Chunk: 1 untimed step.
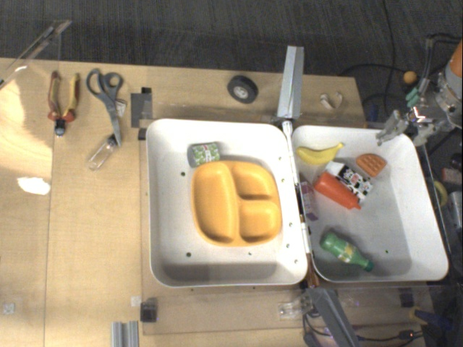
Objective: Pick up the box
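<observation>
Nearest, at the front of the right bin (431,246): a green bottle (346,250), well apart from the target. Further back, in the middle of the same bin: the black-and-white box (355,180), lying flat and touching the orange carrot (336,191) along its near-left side, with a banana (319,153) and a ridged orange piece (371,164) close by. Over the bin's far right corner: the gripper (407,121), not yet at the box; cannot tell whether open or closed. To do this well, probably: travel left and forward until centred over the box, open wide first, turn the wrist to span the short sides, keep off the carrot side, descend straight, close, then lift slowly.
</observation>
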{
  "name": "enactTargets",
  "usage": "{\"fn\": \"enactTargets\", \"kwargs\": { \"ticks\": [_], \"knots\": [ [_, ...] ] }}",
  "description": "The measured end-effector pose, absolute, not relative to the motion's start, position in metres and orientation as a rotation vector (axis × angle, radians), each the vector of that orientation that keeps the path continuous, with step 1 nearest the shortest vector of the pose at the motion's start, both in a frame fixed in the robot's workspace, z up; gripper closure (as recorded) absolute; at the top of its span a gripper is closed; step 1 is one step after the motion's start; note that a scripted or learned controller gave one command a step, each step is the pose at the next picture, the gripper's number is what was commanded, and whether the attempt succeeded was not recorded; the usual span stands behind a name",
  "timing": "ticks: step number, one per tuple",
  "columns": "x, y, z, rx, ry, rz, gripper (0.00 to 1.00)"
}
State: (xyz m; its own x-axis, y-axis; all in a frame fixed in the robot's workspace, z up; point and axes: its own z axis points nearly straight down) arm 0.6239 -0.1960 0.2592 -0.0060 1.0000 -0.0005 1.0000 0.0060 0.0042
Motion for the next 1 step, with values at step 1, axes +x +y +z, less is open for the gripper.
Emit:
{"fn": "enactTargets", "kwargs": {
  "ticks": [1],
  "knots": [
    [0.6077, -0.1468, 0.136, 2.139, 2.294, 0.006, 0.0]
  ]
}}
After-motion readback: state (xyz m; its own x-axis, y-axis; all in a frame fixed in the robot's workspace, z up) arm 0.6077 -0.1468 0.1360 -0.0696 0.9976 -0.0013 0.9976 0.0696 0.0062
